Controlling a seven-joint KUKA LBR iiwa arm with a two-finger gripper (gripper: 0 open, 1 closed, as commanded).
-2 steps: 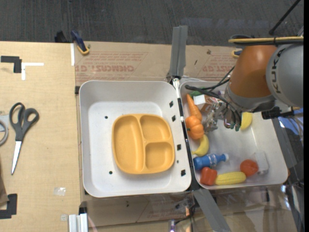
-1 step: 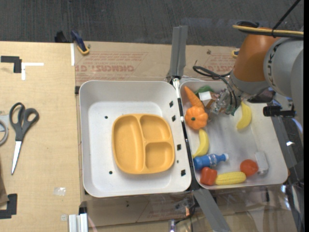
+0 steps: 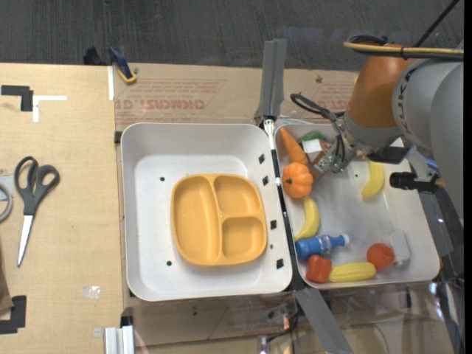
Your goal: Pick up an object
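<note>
My gripper (image 3: 325, 162) reaches down into the far left part of the right bin (image 3: 413, 271), just right of an orange carrot (image 3: 293, 146) and an orange pumpkin (image 3: 297, 180). A green item (image 3: 313, 136) lies behind the gripper. Elsewhere in that bin lie a yellow banana (image 3: 374, 181), a second banana (image 3: 308, 219), a blue bottle (image 3: 319, 245), a corn cob (image 3: 352, 272), a red tomato (image 3: 380, 255) and a red pepper (image 3: 318, 269). The arm (image 3: 383, 94) covers the bin's far right corner.
The left bin (image 3: 140, 220) holds a yellow divided plate (image 3: 219, 218). Scissors (image 3: 31, 190) lie on the bench at far left. A small clear block (image 3: 400, 248) sits by the tomato. A grey divider post (image 3: 271, 80) stands between the bins at the back.
</note>
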